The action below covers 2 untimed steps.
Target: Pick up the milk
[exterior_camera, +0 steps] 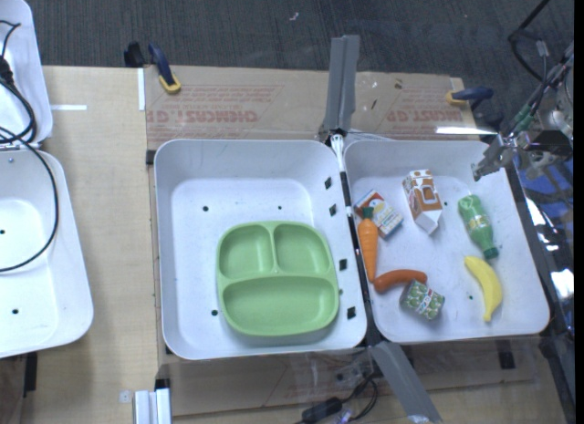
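Note:
The milk (423,201) is a small white and orange gable-top carton lying in the upper middle of the right bin (456,325). My gripper (484,166) hangs over the bin's upper right corner, up and to the right of the carton and apart from it. Nothing shows in its grasp. The arm's wrist and cables reach in from the right edge behind it.
Also in the right bin are a small colourful box (380,212), a carrot (368,243), a red chilli (400,278), a green can (422,300), a green bottle (477,222) and a banana (485,287). The left bin (182,231) holds a green divided plate (276,278).

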Available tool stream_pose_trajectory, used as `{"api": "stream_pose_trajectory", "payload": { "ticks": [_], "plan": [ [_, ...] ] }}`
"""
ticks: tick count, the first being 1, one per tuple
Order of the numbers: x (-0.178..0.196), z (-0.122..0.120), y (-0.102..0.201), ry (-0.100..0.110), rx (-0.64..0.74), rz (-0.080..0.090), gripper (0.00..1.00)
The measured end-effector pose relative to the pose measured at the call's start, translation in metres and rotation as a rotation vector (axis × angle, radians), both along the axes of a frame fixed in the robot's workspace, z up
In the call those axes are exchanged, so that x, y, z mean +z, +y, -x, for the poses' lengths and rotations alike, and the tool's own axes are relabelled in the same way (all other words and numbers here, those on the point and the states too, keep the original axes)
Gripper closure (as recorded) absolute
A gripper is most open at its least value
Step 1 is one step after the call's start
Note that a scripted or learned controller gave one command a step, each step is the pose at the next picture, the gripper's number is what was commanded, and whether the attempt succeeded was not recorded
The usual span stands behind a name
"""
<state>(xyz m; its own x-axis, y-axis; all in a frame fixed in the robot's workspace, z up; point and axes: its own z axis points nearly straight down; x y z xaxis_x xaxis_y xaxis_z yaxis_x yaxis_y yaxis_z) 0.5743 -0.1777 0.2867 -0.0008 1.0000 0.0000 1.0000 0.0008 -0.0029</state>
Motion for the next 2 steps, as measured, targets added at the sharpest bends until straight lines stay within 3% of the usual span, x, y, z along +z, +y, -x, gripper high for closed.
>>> {"api": "stream_pose_trajectory", "payload": {
  "ticks": [1, 2],
  "plan": [
    [-0.122, -0.048, 0.079, 0.000, 0.177, 0.000, 0.00],
    [-0.196, -0.057, 0.040, -0.001, 0.290, 0.000, 0.00]
  ]
}}
